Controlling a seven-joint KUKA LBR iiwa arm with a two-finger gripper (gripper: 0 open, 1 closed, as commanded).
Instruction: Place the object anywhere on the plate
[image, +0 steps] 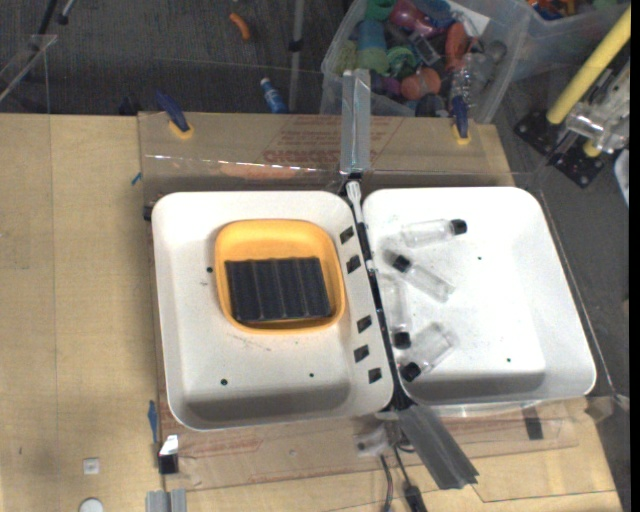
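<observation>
Orange plate (232, 240) in left bin (180, 300); clear vials (425, 280) in right bin (520, 300).

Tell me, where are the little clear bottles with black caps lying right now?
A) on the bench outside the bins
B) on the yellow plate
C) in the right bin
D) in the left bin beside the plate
C: the bottles lie scattered on the floor of the right bin, while the plate sits in the left bin.
</observation>
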